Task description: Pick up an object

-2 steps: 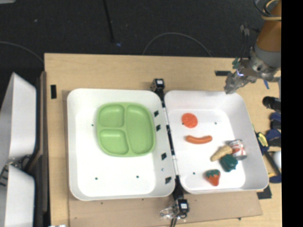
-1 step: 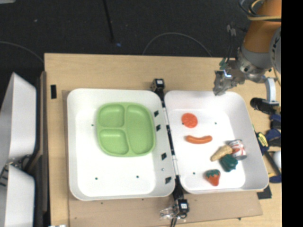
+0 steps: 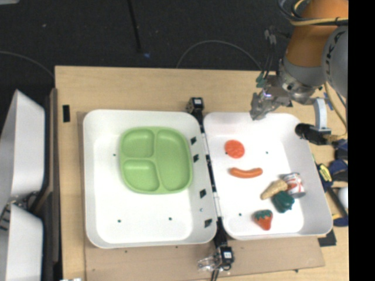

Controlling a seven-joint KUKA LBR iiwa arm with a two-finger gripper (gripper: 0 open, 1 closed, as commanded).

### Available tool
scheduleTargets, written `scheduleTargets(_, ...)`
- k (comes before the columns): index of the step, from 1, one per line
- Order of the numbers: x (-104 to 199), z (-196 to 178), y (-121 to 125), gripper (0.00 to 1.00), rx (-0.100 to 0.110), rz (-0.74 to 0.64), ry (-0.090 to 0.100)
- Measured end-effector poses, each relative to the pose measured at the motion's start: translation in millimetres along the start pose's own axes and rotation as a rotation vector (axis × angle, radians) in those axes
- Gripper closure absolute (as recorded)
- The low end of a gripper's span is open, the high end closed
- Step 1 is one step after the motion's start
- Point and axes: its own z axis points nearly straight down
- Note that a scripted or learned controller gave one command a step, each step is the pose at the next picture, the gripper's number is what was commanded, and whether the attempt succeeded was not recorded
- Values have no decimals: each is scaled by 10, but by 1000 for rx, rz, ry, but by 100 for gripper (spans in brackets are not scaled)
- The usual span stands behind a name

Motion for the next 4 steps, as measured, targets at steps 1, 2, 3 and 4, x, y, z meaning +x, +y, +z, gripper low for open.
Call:
scheduleTargets(1,571,69,-159,100,2,0,-1)
scheduleTargets(2,997,70,-240,100,2,0,0)
scheduleTargets(3,1416,-35,-420,100,2,-1,1)
scheduleTargets(4,1891,77,-614,100,3,0,0)
